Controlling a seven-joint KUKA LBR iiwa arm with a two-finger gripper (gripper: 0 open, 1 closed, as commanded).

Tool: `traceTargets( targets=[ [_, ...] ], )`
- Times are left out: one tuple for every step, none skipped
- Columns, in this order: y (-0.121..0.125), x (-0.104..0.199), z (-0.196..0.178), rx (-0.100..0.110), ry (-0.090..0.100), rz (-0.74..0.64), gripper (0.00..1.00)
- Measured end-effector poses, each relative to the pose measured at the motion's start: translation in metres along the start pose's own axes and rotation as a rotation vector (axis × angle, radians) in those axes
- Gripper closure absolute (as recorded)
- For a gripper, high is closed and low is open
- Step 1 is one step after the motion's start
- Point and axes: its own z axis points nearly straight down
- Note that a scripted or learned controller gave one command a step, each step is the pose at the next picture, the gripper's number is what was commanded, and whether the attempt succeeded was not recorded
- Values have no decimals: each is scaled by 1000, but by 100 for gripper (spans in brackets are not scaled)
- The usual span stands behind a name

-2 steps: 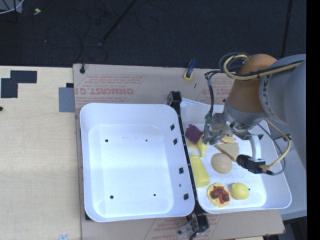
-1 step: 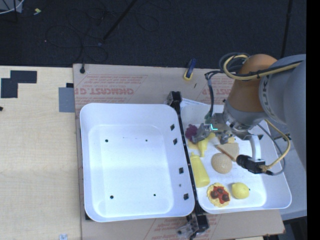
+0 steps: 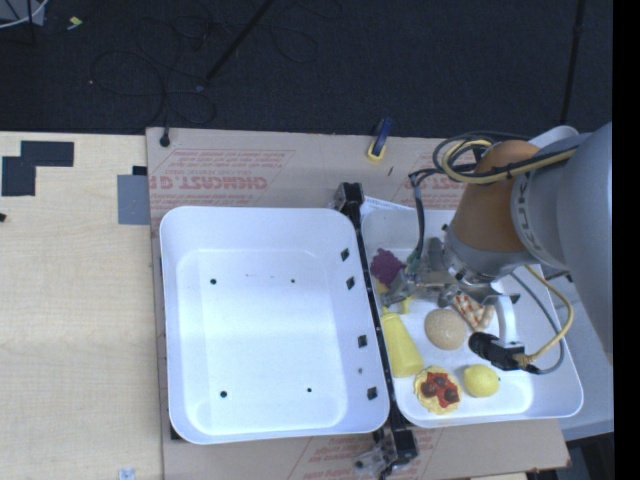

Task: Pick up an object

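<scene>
Beside the tool (image 3: 412,280) lies a round tan bun (image 3: 445,329).

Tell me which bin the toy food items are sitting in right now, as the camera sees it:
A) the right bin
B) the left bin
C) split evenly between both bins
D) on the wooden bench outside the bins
A: the yellow block, beige ball, lemon, small pizza and purple piece all lie in the right bin, under the arm.
</scene>
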Motion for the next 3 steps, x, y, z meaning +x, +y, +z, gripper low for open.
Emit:
traceTargets(
  targets=[
    [40,15,-3,-6,0,-3,0],
    [38,14,-13,0,2,-1,100],
    [57,74,-108,-11,1,-6,100]
  ],
)
